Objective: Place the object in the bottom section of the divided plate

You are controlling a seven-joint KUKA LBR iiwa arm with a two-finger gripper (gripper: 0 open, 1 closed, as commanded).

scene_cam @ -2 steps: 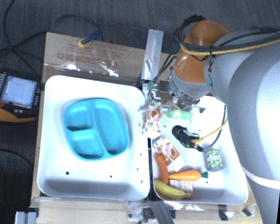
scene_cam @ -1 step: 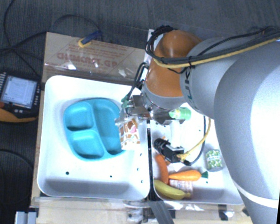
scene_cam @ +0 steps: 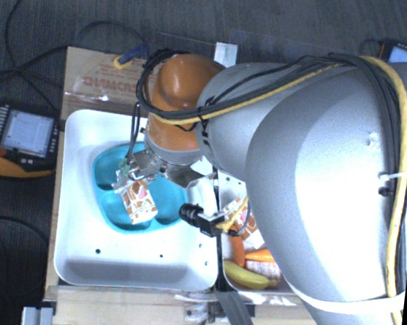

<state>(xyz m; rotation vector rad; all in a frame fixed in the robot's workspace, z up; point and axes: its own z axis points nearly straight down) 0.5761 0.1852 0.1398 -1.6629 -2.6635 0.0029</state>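
A blue divided plate (scene_cam: pixel 104 169) lies in the left white bin (scene_cam: pixel 75 245). My gripper (scene_cam: pixel 129 179) hangs over the plate's middle, reaching down from the orange-banded wrist (scene_cam: pixel 184 82). A small white carton with brown print (scene_cam: pixel 139 203) sits tilted between the fingertips, so the gripper is shut on it. The carton hovers over the plate's lower section (scene_cam: pixel 119 219), near the lower edge. The arm hides the plate's right part.
The right bin holds a banana (scene_cam: pixel 248 277), an orange carrot-like piece (scene_cam: pixel 237 251) and a printed packet (scene_cam: pixel 248 230), mostly under the arm. A black cable plug (scene_cam: pixel 195 215) juts over the bins' shared wall. A teach pendant (scene_cam: pixel 20 135) lies left of the bench.
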